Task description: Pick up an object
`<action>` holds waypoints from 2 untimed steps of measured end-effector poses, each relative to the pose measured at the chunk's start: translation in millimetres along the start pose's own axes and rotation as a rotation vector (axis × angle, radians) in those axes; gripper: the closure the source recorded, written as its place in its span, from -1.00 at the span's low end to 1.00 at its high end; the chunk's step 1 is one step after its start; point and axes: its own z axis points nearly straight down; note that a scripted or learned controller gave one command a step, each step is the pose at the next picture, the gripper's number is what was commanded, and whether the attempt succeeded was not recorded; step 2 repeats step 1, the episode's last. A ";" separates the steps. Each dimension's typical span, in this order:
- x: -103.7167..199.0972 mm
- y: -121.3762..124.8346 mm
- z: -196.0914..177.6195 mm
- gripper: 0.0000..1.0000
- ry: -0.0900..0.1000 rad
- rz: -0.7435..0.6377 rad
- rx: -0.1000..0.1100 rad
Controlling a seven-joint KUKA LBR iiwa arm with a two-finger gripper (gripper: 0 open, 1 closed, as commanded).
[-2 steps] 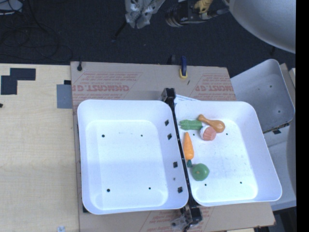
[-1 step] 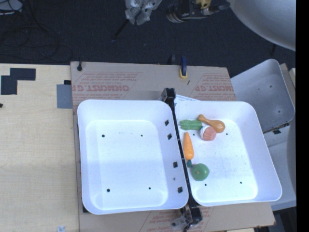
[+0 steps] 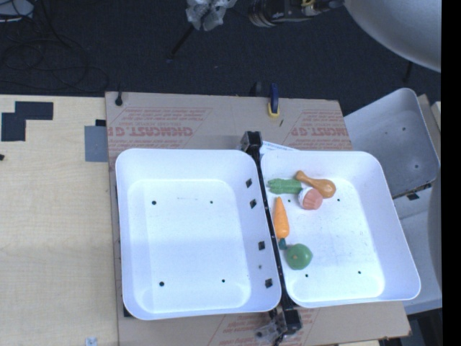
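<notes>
The right bin holds several toy foods along its left half. A green pickle-shaped piece lies near the divider, with a tan drumstick-shaped piece just right of it and a pink round piece touching below. An orange carrot lies lengthwise beside the divider. A green round fruit sits nearer the front. The gripper hangs at the top edge of the camera view, well beyond the bins and over the dark floor, far from every object.
The left bin stands beside the right one on a cardboard sheet. A black clip strip joins the bins. The grey arm link fills the top right corner. A grey metal plate lies right of the bins.
</notes>
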 end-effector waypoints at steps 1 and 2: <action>1.8 0.9 -9.0 1.00 0.003 -0.006 -0.010; 1.8 0.9 -9.0 1.00 0.003 -0.006 -0.010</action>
